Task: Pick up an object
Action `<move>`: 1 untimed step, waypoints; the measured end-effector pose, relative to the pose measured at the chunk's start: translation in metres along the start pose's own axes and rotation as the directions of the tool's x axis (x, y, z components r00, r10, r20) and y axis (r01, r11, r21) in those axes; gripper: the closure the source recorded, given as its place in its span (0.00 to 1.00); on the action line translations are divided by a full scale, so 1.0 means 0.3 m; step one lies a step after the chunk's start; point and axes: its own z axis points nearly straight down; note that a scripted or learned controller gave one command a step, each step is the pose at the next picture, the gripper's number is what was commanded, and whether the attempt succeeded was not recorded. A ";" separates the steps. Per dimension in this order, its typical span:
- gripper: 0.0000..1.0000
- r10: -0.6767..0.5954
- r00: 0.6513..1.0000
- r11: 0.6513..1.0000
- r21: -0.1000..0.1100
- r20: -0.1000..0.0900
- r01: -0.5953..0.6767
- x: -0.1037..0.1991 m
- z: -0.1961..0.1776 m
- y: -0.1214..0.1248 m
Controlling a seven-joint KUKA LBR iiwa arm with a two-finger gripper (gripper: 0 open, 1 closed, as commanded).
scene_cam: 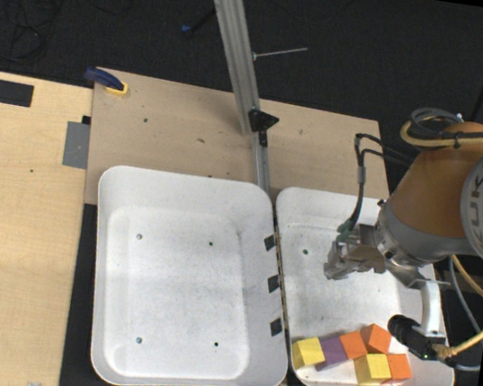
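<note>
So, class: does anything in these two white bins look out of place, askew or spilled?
Nothing looks spilled or damaged. The small orange, yellow and purple blocks sit bunched, some tilted, in the right white bin's near corner, while the grey two-finger gripper hangs apart from them.

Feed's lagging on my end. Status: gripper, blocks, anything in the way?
Gripper over the right bin, nothing seen between its fingers. Yellow, orange and purple blocks clustered at that bin's near edge, untouched. Nothing between gripper and blocks.
</note>
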 end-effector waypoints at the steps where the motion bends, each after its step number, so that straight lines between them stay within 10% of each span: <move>1: 1.00 0.001 1.000 1.000 0.000 0.002 -0.001 0.169 -0.040 0.066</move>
